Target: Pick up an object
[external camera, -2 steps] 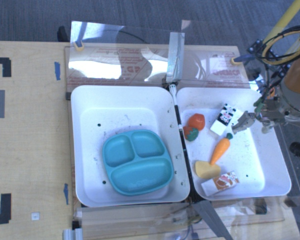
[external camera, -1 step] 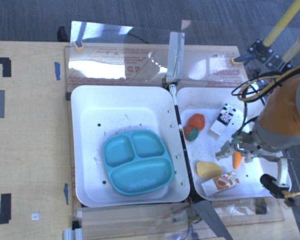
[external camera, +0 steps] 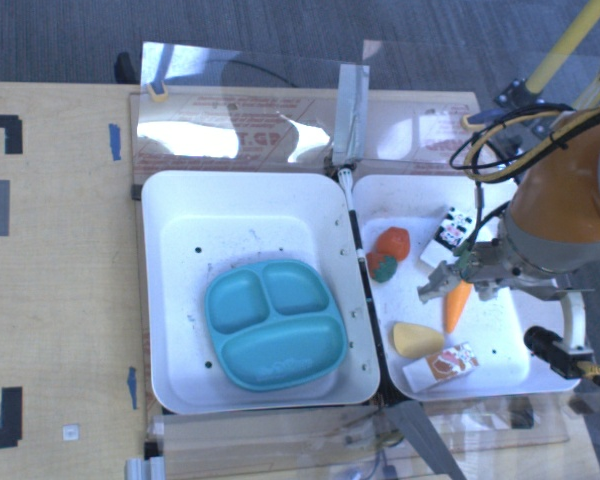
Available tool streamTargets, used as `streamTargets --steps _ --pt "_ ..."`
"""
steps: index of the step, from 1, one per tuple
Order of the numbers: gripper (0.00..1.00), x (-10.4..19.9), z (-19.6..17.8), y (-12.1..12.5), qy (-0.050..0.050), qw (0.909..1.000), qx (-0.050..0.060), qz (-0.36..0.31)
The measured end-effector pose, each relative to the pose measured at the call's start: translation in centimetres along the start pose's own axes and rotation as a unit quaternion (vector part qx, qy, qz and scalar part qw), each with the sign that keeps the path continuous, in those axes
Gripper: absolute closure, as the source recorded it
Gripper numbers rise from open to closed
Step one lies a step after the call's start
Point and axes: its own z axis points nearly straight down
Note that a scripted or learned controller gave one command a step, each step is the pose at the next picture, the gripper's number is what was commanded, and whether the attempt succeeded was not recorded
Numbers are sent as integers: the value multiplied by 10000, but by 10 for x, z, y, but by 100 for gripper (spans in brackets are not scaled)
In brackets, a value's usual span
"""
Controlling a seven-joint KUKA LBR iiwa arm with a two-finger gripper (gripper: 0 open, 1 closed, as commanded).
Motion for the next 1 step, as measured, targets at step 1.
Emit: streamTargets --steps 1 --pt "0 -29 78 19 -25 10000 -90 31"
